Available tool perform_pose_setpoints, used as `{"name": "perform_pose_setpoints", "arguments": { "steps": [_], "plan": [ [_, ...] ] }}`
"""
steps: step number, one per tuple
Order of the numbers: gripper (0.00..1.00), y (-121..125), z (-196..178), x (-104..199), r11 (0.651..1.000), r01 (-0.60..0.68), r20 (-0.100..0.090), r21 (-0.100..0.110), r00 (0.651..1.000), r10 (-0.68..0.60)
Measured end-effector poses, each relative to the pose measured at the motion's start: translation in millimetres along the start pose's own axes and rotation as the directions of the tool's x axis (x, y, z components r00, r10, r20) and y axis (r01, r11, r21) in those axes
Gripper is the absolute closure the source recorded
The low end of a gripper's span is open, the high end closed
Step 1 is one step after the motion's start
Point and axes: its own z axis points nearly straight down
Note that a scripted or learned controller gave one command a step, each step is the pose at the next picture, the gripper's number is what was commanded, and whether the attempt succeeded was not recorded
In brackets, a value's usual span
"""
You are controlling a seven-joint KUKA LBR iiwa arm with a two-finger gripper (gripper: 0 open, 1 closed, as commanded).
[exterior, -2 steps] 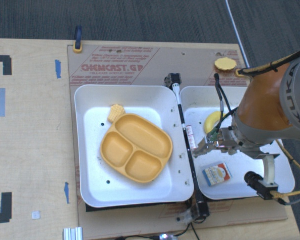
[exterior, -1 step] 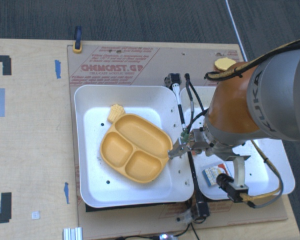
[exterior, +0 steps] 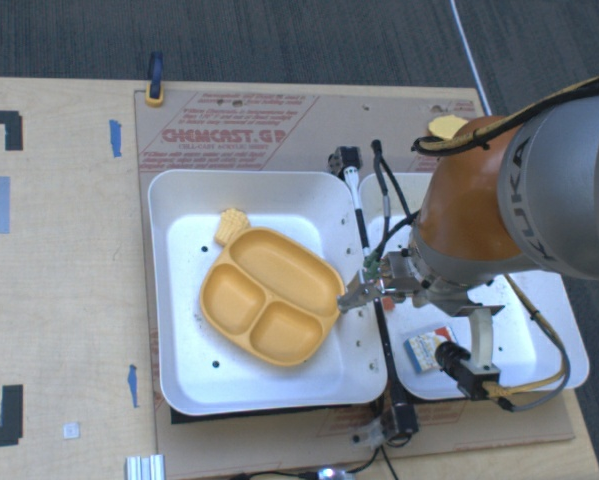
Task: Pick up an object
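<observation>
I am looking down at a pale wooden worktop [exterior: 59, 298] that carries two shallow white bins side by side on a printed cardboard sheet [exterior: 229, 133].

The left bin [exterior: 179, 208] holds a yellow divided plate [exterior: 271, 296] with three compartments. The plate lies flat and slightly turned, filling most of the bin floor, with its right rim near the bin's right wall. A small yellow corn-shaped toy [exterior: 231, 225] sits just beside the plate's upper left rim, toward the bin's far left corner. Bare floor remains along the left wall and along the near edge.

The right bin [exterior: 551, 308] is largely covered by the arm. Near its near left corner I can see a small blue and white carton [exterior: 422, 350] with something red just beside it; I cannot make out what the red thing is. A yellow shape [exterior: 446, 126] shows past the far edge of this bin, partly cut off by the arm.

The arm [exterior: 519, 198], grey with an orange band, reaches in from the right and hangs over the wall shared by the two bins. The claw [exterior: 362, 293] points left, with its tip at the plate's right rim. I cannot tell how wide the claw stands, and nothing visibly sits in it. Black cables trail around the wrist.
</observation>
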Motion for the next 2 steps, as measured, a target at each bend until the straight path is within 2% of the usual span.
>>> {"name": "perform_pose_setpoints", "arguments": {
  "steps": [2],
  "plan": [
    [1.00, 3.5, -20.5, 1.1, 1.000, 0.003, 0.000, -0.009, 1.000, -0.003]
  ]
}}
